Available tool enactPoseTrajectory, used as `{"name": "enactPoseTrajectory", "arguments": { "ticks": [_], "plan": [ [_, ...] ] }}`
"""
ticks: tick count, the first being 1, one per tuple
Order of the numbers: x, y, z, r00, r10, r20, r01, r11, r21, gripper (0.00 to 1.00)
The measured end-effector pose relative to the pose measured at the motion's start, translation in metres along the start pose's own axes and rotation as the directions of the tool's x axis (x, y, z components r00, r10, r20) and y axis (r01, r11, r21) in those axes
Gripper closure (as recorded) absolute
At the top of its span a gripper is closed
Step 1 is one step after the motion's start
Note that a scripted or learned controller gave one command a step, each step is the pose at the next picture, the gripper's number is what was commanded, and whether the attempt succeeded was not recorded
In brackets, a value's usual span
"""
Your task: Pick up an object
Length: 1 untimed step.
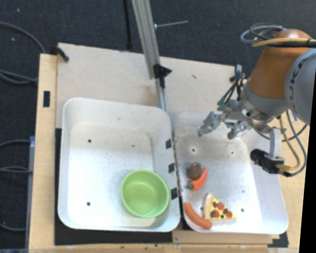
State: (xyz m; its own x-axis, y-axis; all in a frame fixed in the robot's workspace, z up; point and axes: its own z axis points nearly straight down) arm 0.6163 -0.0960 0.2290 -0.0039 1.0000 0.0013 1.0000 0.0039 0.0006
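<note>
White right bin (pixel 261 208) holds all items untouched; claw (pixel 223 126) hangs spread and empty over its far end, so the pick remains undone.

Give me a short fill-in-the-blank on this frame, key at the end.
1. The green bowl sits in the ____ bin.
2. The pizza slice lies in the ____ bin.
3. The end effector hangs over the right bin with its fingers ____.
4. The hot dog lies ____ the pizza slice.

Missing words: left; right; open; beside
</note>
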Motion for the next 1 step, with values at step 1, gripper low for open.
{"name": "enactPoseTrajectory", "arguments": {
  "ticks": [1],
  "plan": [
    [-0.0001,0.0000,-0.0001,1.000,0.001,0.000,-0.001,1.000,0.000,0.00]
  ]
}}
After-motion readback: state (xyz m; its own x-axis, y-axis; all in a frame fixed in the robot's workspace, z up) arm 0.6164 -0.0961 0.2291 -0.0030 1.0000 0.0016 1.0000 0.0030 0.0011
